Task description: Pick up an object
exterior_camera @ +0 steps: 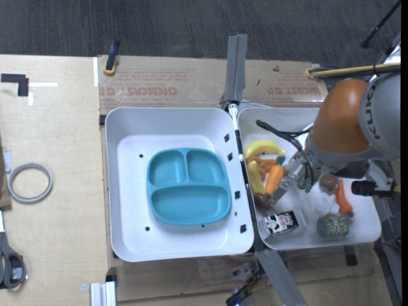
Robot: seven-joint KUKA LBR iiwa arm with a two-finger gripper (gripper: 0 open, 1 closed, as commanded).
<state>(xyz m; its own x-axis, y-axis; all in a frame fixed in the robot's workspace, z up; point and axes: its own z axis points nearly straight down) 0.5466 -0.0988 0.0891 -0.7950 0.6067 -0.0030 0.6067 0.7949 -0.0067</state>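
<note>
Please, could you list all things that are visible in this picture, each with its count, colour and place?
bins: 2, white, side by side on the bench
divided plate: 1, turquoise, middle of left bin
banana: 1, yellow, right bin, near the divider
carrots: 2, orange, right bin; the second near its right side
black-and-white packet: 1, right bin, front
greenish round object: 1, right bin, front right
tape roll: 1, grey, bench far left
scissors: 1, grey, bench lower left
arm: 1, grey with orange band, over right bin
gripper: 1, beside the first carrot
</note>
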